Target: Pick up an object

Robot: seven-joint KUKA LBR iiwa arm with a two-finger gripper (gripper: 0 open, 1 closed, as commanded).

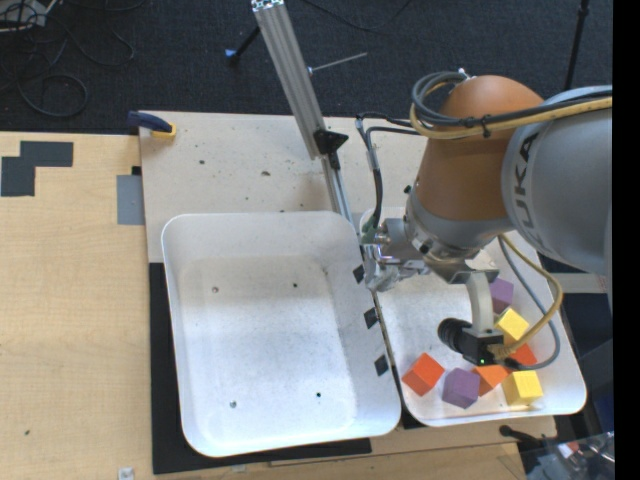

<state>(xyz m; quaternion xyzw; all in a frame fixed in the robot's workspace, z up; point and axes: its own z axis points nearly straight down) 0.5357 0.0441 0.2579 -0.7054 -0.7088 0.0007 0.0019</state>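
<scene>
Several small blocks lie in the near end of the right bin (570, 393): an orange block (424, 373), a purple block (461, 388), a yellow block (523, 386), a second yellow block (512, 324) and a purple block (501, 293) partly behind the wrist. My gripper (380, 264) hangs at the far left side of this bin, close to the wall between the two bins and well away from the blocks. The big orange and grey wrist hides much of the bin's far half.
The left bin (180, 230) lies beside the right one, their rims touching. A slanted aluminium bar (292, 63) rises behind the bins toward the gripper. A blue and yellow clamp (152, 123) sits at the bench's far left corner.
</scene>
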